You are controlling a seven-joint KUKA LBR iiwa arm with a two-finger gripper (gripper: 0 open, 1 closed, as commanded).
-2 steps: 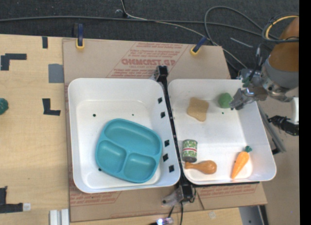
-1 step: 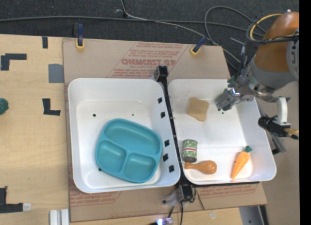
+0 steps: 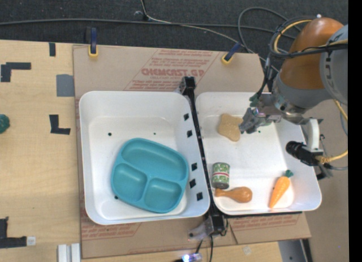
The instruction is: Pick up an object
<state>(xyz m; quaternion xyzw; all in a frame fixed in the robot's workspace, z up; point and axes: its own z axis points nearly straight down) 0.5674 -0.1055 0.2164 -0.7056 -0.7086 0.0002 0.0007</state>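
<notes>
The arm reaches in from the right, its orange band sitting high above the right bin. Its hand is low inside that bin, in the upper half, right beside a tan, bread-like piece. The dark tips of the hand sit at the right edge of that piece, touching or nearly touching it; the piece is not visibly between them, and how wide the hand is spread cannot be told from this slanted view.

The right bin also contains three other items along its lower part. A small green can stands near the left wall. Just below it lies a brown drumstick-shaped toy, its thin end pointing left under the can. Further right, a toy carrot lies tilted, its green top pointing up and to the right, close to the bin's lower right corner.

The left bin carries a teal divided plate with three compartments, lying in the lower middle of the bin.

Both bins rest on a cardboard sheet with red lettering, spread over the wooden tabletop. Black cables run across the dark floor behind the tabletop.
</notes>
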